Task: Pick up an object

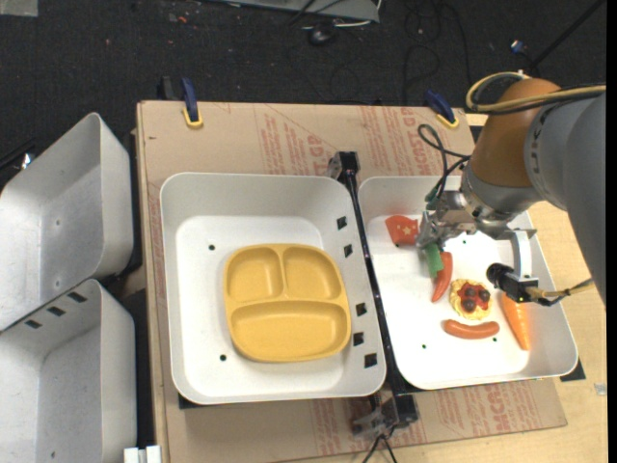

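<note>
Gripper (pixel 431 234) hangs low in the right bin (pixel 549 355), directly over the green stem end of the red chili pepper (pixel 442 274); whether its claw is spread or pinched cannot be told. Beside the pepper sit a red strawberry piece (pixel 401 229) on the side toward the divider, a small pizza toy (pixel 471 298), a sausage (pixel 470 330) and a carrot (pixel 518 321). A yellow divided plate (pixel 286 302) fills the left bin (pixel 183 258).
</note>
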